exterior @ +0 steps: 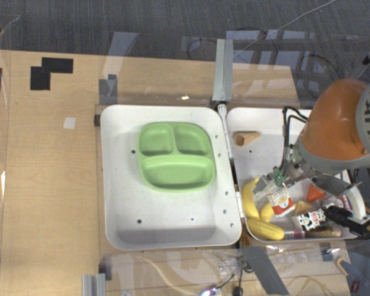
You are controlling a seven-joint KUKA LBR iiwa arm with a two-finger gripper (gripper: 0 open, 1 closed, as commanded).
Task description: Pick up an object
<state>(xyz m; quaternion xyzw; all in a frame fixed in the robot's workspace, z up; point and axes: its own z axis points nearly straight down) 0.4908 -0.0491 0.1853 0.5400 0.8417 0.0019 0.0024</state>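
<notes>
Yellow bananas [258,214] lie at the right bin's [259,123] near edge, beside a small carton [281,201] and markers [324,219]. Just above, the gripper [282,179] hangs over that carton (finger state: cannot tell). Farther back rests a wooden peg [246,139]. 1 green divided tray [175,155] occupies the left bin [120,184].

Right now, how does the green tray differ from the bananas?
The green tray is broad, flat and split into three compartments; the bananas are slim, curved and yellow. The green tray lies alone in the left bin, well away from the arm; the bananas sit crowded among other items in the right bin, beside the tool. Both rest on the bin floors.
</notes>
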